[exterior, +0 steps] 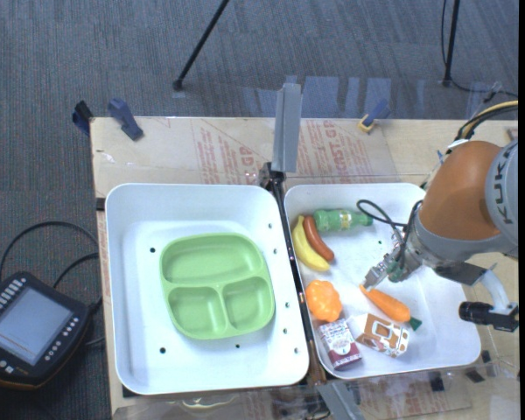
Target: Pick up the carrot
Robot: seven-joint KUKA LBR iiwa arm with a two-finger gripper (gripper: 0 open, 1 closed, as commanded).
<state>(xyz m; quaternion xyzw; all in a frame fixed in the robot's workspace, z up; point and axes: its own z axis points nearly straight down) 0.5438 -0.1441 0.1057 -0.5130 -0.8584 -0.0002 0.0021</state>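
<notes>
**A:** ok so where's the carrot [388, 304] sitting right now?

**B:** right bin [451, 344], roughly the middle. It lies at a slant, thin tip pointing up-left, fat end with the green stub down-right. The stub end is just beside a little carton [384, 334] near the front wall.

**A:** and the gripper [375, 274]?

**B:** hanging right over the carrot's thin tip, at the end of the arm [469, 206] coming in from the right. Looks like it's touching or nearly touching the tip, hard to call from this angle. Honestly can't tell whether the claw is spread or clenched, it's too small and dark there. Nothing I'd call a grasp, the carrot looks flat on the bin floor.

**A:** what else is in that bin?

**B:** a banana [305, 246] along the left wall with a sausage [318, 239] lying on it or right against it. A green bottle [340, 220] on its side at the back, just beside the sausage's top end. An orange pepper-ish thing [324, 299] left of the carrot, apart from it. A dark red packet [339, 341] at the front, just left of the carton. There's also a black cable [381, 213] looping from the arm over the back of the bin.

**A:** left bin [131, 226]?

**B:** just a green plate [217, 285], three compartments, sitting about in the middle.
</notes>
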